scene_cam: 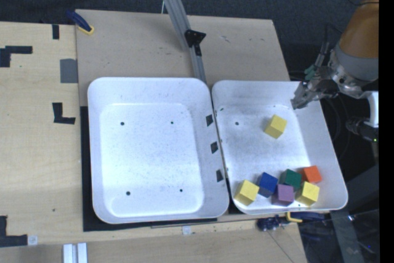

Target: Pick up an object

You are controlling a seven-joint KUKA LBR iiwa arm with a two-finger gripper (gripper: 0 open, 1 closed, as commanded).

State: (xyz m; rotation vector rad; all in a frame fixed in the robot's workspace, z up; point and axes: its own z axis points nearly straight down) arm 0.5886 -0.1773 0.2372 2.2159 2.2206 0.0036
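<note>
Over the right bin's (320,132) far right rim: gripper (300,99), nothing seen between its tips; spread or pressed together cannot be told.
Lone yellow cube (276,125) lies apart, mid-bin. Near edge: yellow (247,191), blue (268,183), purple (285,193), green (291,178), orange (312,173), yellow (309,193) cubes clustered.

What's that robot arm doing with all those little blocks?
It's trying to pick one up. The gripper hangs over the right bin's top edge, holding nothing yet. The closest block is a lone yellow cube. The other blocks sit huddled at the bin's near end.
</note>
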